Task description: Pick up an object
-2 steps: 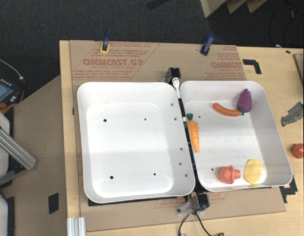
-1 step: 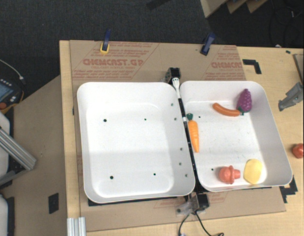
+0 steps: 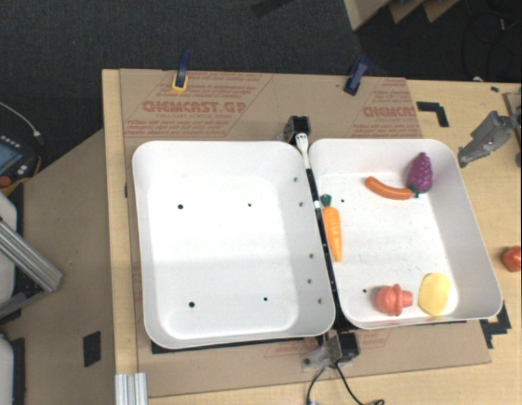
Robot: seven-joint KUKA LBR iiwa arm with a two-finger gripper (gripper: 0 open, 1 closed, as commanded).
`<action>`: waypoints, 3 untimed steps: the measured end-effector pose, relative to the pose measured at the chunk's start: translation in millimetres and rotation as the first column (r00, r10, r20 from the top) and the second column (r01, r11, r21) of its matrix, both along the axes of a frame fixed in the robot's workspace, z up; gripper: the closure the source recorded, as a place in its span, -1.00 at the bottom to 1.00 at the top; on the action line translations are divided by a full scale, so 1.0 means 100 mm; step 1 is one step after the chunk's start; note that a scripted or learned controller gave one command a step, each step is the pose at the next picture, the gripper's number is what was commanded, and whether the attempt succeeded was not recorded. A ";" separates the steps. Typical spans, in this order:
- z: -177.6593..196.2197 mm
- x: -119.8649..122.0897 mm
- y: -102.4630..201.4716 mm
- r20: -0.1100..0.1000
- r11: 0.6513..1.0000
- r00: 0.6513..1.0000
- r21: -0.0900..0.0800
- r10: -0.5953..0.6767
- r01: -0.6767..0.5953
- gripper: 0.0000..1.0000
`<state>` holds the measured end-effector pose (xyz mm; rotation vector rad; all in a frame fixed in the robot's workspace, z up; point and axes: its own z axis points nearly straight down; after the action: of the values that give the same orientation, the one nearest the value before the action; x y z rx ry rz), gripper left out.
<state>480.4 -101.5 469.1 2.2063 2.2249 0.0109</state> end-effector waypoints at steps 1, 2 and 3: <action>0.70 -0.01 0.53 0.000 1.000 1.000 0.001 -0.002 0.002 -1.00; -0.59 -0.02 0.02 -0.023 1.000 1.000 0.001 -0.015 0.015 -1.00; 0.33 0.00 0.65 0.001 1.000 1.000 0.001 -0.002 0.002 -1.00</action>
<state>480.0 -36.9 501.8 2.2083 2.2232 0.0126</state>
